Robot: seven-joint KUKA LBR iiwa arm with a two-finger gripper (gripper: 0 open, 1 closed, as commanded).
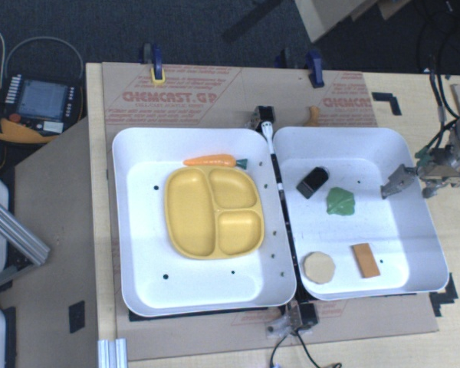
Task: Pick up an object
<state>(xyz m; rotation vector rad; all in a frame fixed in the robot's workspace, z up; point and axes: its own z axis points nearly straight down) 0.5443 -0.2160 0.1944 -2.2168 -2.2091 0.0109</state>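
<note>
Left of fingers [411, 181]: green piece [340, 202] (apart)

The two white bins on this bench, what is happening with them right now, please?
A robot arm reaches in from the right, and its gripper hovers over the right edge of the right bin, with nothing seen between its fingers. That bin holds a black block, a green piece, a round tan disc and an orange-brown block, all lying apart from the gripper. The left bin holds a yellow divided tray with a carrot just behind it. No pick has happened yet.
</note>
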